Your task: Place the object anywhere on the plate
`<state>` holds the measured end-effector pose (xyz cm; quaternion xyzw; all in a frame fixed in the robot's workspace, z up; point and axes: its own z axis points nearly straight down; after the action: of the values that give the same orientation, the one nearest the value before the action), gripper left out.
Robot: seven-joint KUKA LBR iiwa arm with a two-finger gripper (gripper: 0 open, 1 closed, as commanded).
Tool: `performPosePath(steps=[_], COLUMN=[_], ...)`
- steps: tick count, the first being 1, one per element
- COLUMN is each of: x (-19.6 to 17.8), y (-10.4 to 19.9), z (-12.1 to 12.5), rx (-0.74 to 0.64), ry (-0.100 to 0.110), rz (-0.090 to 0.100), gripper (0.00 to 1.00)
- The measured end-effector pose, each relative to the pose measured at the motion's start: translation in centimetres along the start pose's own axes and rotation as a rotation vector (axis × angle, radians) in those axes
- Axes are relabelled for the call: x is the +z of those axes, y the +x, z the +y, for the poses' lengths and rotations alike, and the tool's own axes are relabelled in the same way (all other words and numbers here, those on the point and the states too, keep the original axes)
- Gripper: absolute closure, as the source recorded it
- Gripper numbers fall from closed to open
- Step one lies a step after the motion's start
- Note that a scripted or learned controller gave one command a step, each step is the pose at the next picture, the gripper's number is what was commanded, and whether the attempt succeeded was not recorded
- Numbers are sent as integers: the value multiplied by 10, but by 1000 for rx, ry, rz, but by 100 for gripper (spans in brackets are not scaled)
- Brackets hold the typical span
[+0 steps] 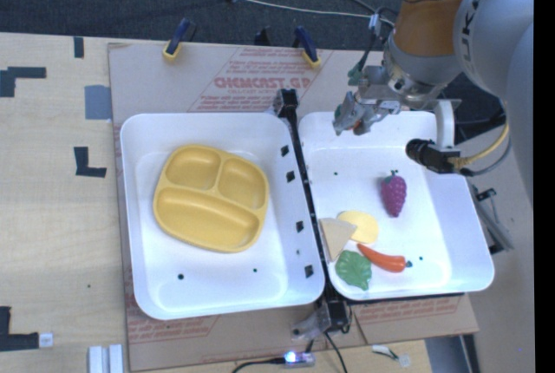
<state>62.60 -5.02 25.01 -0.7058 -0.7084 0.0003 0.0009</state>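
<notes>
The gripper (355, 121) hangs over the far left corner of the right bin (451, 228), with nothing between its fingers. Toward the near side from it and a little right, well apart, lies a purple grape bunch (394, 193). Farther nearward sit a yellow round piece (362, 226) touching a pale wedge (335, 233), then a green piece (354, 269) and an orange-red chilli (382, 258). To the gripper's left, across the divider, the yellow compartment plate (211, 197) rests in the left bin (143, 154).
</notes>
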Motion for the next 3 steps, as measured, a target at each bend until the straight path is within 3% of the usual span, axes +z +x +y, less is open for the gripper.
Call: performPosePath(steps=[2, 3], x=[16, 30], y=[86, 133], z=[-35, -39], rx=[0, 0], ry=[0, 0], rz=[-1, 0], gripper=[100, 100])
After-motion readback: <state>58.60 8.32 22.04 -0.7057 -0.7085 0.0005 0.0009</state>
